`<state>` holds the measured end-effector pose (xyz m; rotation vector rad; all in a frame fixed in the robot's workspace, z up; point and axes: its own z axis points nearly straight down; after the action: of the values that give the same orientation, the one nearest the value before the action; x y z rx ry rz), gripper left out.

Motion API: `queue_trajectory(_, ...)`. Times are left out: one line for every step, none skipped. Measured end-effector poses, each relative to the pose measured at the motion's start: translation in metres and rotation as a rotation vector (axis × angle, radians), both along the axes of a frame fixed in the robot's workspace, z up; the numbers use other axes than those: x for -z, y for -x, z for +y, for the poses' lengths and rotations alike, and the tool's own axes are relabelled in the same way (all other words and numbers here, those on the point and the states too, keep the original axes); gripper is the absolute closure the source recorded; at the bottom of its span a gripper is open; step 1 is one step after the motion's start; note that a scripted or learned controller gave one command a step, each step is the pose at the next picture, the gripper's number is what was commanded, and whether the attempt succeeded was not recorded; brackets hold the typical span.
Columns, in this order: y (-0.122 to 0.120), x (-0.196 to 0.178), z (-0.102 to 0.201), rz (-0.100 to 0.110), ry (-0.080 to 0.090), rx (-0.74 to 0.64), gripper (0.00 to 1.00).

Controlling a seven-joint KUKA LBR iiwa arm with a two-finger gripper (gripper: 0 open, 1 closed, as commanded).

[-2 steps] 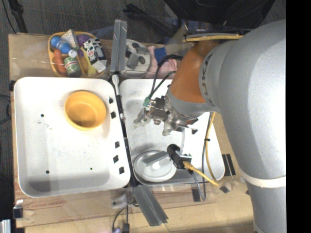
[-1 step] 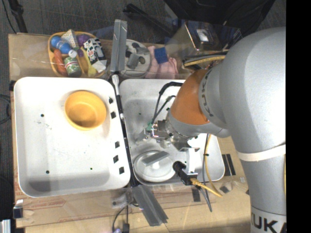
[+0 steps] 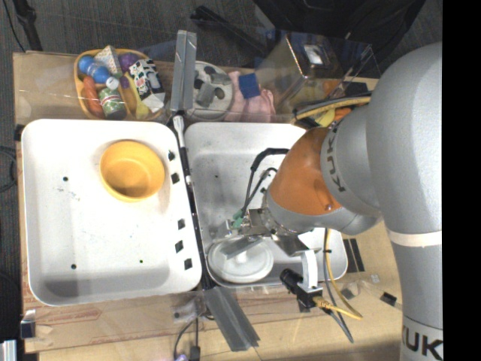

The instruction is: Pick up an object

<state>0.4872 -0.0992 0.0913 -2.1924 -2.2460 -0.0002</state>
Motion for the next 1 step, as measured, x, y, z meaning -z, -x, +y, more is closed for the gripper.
queue_trajectory(-0.0061, -0.0142, -0.0047, -0.020, 0.009, 0.002, 1.00)
